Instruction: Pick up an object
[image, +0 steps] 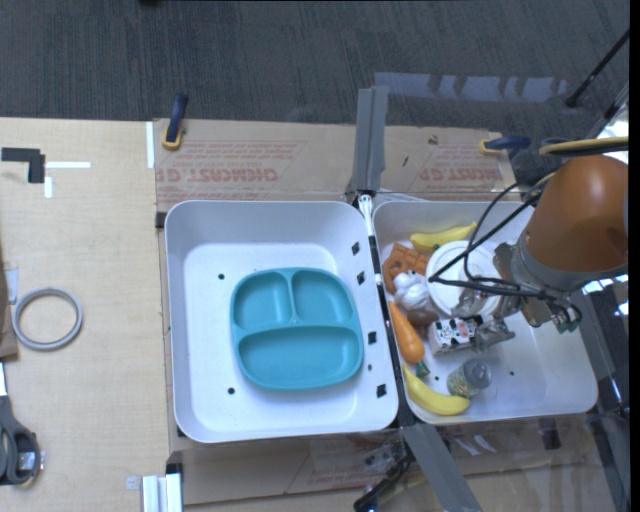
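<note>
Nearest the camera, along the front edge of the right bin, lies one banana, curved and whole. Just behind it sits one small jar with a grey lid; its label is too small to read. To the left, along the bin's wall, one orange carrot lies lengthwise.

My gripper is low in the middle of this bin, right over a small patterned black, white and red thing that I cannot tell apart from the gripper's own parts. I cannot tell how far my gripper is open, nor whether it has hold of anything: cables and my wrist cross over it.

Behind it I count one white round plate, partly covered by my arm, one small white ball-like thing, and one orange-brown toy whose shape is hard to make out. At the far wall lies a second banana, so two bananas in all.

The left bin holds one teal plate with three compartments. Farther left on the table lies one grey ring, and scissors are cut off by the edge.
</note>
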